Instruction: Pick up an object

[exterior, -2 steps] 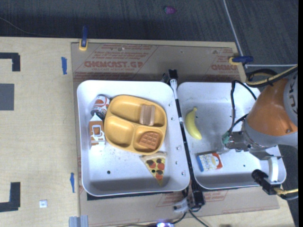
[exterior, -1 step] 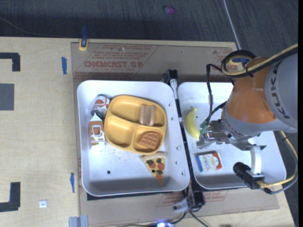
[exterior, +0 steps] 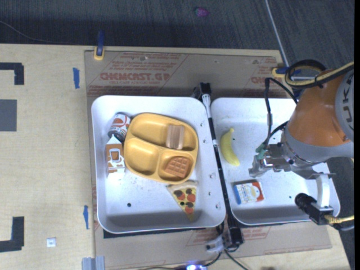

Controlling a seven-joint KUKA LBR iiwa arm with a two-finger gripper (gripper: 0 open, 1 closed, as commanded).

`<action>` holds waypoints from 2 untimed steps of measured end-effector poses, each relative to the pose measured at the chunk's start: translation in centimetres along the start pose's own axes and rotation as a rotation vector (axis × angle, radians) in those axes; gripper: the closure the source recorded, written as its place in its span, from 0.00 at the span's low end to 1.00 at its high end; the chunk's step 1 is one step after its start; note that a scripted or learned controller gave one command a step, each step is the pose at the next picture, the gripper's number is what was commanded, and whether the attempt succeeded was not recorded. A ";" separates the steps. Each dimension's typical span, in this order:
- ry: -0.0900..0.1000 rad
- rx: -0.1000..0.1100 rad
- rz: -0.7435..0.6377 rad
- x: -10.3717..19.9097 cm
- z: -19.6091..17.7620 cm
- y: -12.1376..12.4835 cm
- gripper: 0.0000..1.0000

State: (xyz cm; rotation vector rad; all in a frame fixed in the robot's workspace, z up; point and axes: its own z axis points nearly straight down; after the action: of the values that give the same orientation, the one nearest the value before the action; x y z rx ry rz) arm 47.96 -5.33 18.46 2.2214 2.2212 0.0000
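In the right bin (exterior: 247,108) a yellow banana (exterior: 228,147) lies near the left wall. A small white packet with blue and red print (exterior: 248,192) lies flat toward the front. My gripper (exterior: 260,165) hangs over the bin floor between the two, right of the banana and just above the packet's far right corner. It touches neither as far as I can see, and nothing shows in its grasp. The grey and orange arm (exterior: 318,120) covers the right part of this bin.
The left bin (exterior: 112,210) holds a yellow divided plate (exterior: 140,151) with toy food pieces. A small can (exterior: 118,127) and an orange-and-white carton (exterior: 114,157) lie by its left side, and a toy pizza slice (exterior: 185,196) lies in front. A black rail (exterior: 216,167) separates the bins.
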 end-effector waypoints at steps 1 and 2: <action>0.001 0.000 -0.002 5.1 0.0 5.9 1.00; 0.001 0.003 0.001 -3.7 0.0 3.6 1.00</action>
State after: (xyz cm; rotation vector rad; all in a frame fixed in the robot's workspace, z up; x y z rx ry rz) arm 51.60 -9.02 18.45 2.2240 2.2225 -0.0029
